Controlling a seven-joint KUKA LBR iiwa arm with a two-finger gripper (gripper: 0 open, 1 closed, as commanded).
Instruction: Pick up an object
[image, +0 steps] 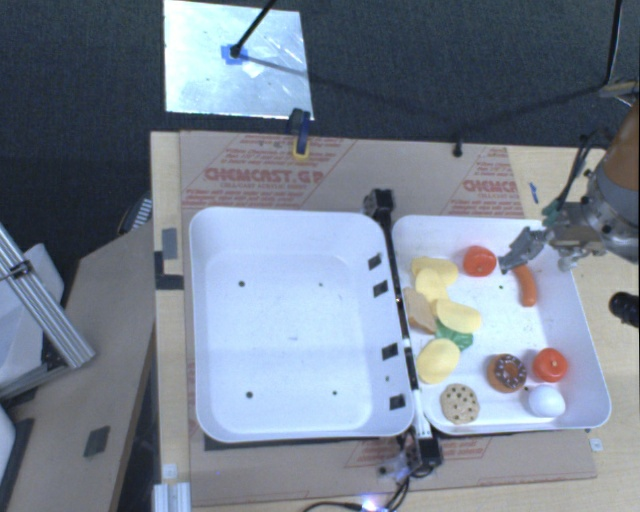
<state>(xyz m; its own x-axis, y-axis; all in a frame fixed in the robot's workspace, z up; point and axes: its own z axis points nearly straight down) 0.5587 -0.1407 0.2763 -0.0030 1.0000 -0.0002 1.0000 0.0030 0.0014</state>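
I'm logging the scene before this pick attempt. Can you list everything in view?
left bin: 1, white, bench left
right bin: 1, white, bench right
tomato: 1, red, right bin top
carrot: 1, orange, below end effector
yellow pieces: several, right bin's left side
donut: 1, brown
cookie: 1, tan, front edge
egg: 1, white, front right corner
red-orange fruit: 1, beside donut
end effector: 1, grey, over right bin's top right

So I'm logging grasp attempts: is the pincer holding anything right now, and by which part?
Nothing is held. The pincer hangs at the right bin's upper right, just above the orange sausage-shaped toy, with no object between its fingers.
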